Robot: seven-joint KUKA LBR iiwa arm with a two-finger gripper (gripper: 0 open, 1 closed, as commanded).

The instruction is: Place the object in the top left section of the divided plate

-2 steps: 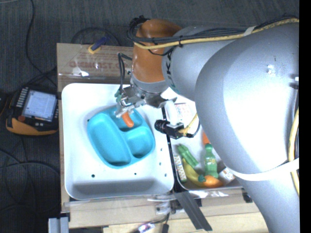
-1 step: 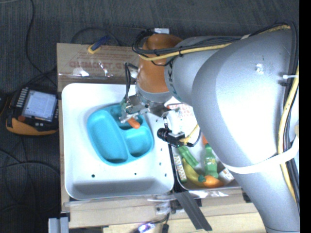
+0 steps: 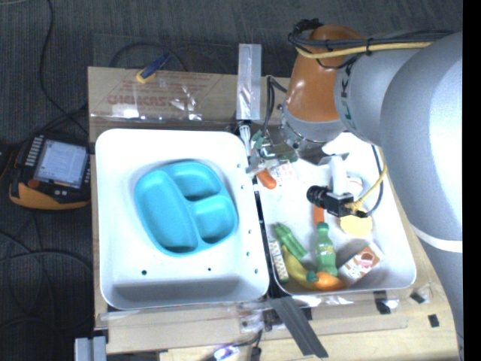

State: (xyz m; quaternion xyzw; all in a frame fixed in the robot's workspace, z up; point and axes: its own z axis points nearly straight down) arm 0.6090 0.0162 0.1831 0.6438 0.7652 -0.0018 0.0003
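In the left white bin (image 3: 113, 277) lies a glossy turquoise three-section plate (image 3: 186, 205); claw (image 3: 264, 164) state unclear.

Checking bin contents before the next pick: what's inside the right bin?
The right bin holds a green bottle, a banana, an orange piece, a small carton and a yellow block. The arm covers its upper part, so anything there is hidden.
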